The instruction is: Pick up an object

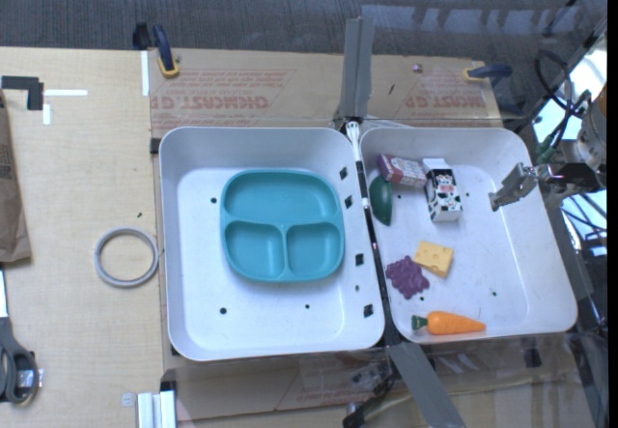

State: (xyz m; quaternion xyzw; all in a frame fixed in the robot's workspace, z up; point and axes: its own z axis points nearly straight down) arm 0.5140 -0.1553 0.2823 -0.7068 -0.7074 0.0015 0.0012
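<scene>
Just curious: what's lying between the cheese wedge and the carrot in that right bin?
In the camera view, only bare white bin floor lies between the cheese wedge and the carrot.

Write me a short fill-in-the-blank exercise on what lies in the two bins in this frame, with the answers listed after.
1. The teal divided plate lies in the ____ bin.
2. The toy carrot lies near the ____ edge of the right bin.
3. The cheese wedge lies just right of the ____ grapes.
4. The gripper hangs over the right bin's ____ side.

Answers: left; front; purple; right
</scene>
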